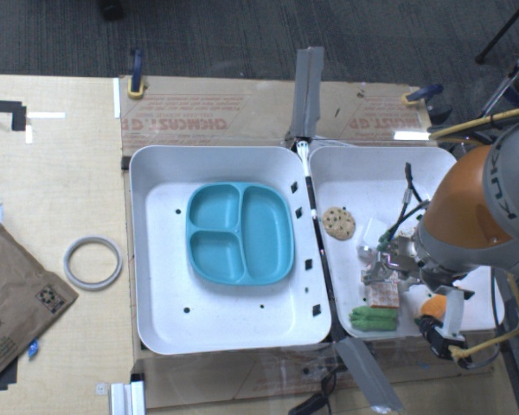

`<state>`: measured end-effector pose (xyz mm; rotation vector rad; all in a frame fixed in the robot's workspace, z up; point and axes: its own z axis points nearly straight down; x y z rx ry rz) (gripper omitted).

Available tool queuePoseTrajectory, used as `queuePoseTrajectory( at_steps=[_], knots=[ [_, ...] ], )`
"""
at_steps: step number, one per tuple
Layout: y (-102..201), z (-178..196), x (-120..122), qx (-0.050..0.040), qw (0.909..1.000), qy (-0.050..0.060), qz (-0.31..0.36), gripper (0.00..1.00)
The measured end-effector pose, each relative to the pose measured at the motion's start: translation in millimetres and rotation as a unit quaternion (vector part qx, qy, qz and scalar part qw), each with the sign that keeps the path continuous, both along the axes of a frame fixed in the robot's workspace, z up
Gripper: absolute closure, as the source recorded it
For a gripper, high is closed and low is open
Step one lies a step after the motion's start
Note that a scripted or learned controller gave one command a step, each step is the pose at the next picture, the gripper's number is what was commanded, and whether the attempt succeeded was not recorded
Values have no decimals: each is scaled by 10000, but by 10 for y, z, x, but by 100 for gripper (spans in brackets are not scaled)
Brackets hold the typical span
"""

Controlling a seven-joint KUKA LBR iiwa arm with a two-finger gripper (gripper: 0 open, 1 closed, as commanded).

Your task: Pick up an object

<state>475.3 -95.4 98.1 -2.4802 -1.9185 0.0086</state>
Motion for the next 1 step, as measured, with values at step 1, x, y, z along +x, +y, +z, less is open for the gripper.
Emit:
queuePoseTrajectory(
  at_steps=[1],
  knots=[
    [335,925,23,-10,9994,-27,331,100]
  ],
)
